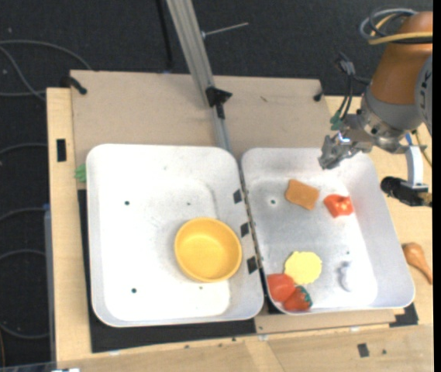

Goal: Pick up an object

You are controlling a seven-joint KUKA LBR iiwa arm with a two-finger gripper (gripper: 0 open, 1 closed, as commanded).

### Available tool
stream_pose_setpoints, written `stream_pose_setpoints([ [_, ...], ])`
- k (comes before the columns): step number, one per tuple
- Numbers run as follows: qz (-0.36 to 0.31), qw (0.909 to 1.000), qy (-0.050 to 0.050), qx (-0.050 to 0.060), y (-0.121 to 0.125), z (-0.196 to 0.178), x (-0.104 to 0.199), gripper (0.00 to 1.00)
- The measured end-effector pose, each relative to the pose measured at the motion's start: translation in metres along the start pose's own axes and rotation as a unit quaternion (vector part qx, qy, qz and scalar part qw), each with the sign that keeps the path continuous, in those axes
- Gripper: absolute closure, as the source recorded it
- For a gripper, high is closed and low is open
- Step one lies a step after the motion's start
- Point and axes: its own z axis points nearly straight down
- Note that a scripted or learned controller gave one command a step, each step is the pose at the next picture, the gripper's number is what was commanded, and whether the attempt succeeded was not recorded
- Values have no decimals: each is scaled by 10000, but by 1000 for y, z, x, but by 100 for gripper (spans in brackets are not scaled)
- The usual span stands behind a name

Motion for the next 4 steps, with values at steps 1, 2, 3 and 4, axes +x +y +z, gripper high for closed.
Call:
stream_pose_setpoints([
  [1, -2, 10000, -5, -6, 2, -55, -1, 100],
  [2, -13, 10000, 1, 30, -21, -46, 55, 100],
  [3, -18, 10000, 9, 32, -46, -51, 98, 100],
  [4, -12, 10000, 1, 38, -62, -35, 145, 100],
])
